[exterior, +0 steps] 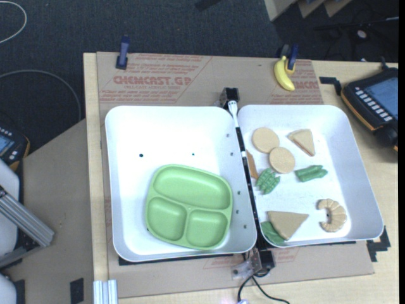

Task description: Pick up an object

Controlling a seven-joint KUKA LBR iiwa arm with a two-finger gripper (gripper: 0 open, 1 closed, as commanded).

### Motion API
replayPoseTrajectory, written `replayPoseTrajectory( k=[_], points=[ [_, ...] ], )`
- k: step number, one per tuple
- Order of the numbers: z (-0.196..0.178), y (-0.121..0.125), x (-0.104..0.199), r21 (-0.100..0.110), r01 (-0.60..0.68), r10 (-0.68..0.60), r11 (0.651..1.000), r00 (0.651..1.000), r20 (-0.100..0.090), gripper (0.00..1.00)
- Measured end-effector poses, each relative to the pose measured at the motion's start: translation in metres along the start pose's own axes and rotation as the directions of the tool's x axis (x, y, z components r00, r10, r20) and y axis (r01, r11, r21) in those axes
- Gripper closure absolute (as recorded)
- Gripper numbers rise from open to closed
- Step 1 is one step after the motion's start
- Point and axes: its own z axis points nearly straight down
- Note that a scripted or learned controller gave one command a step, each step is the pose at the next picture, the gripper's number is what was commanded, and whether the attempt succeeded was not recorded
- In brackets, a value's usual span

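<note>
Two white bins sit side by side on a printed brown board (158, 75) in the middle of the frame. The left bin (123, 144) holds a green divided tray (188, 206), lying flat toward the bin's lower half, with one wide compartment at the top and two smaller ones below.

The right bin (354, 163) holds the loose objects available for picking. Two round tan discs lie near its upper left: the upper disc (265, 139) and the lower disc (281, 160), close together and perhaps just touching. A tan wedge (303, 142) lies to their right. Below them, a green ribbed piece (267, 181) rests near the bin's left wall, and a green leafy piece (310, 173) lies to its right, apart from it. A curled tan pastry (331, 215) sits toward the lower right. At the lower left, a tan triangle (286, 222) lies partly over a green piece (272, 233). A thin brown strip (252, 166) lies against the left wall.

Beyond the right bin, a yellow banana (284, 75) lies on the board beside a blue clamp (290, 54). Another blue clamp (123, 52) grips the board's upper left edge. A tablet-like device (380, 100) lies at the right edge of the frame.

Whether the gripper is released or clenched cannot be told.
</note>
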Motion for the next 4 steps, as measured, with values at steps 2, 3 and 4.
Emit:
replayPoseTrajectory(
  k=[2,3,4],
  points=[
    [0.146,-0.003,0.007,0.022,0.002,-0.002,1.000,1.000,-0.012,1.00],
    [0.275,0.057,0.007,0.025,0.006,-0.006,1.000,1.000,-0.013,1.00],
    [0.223,-0.006,0.004,0.015,0.000,0.000,1.000,1.000,-0.009,1.00]
  ],
)
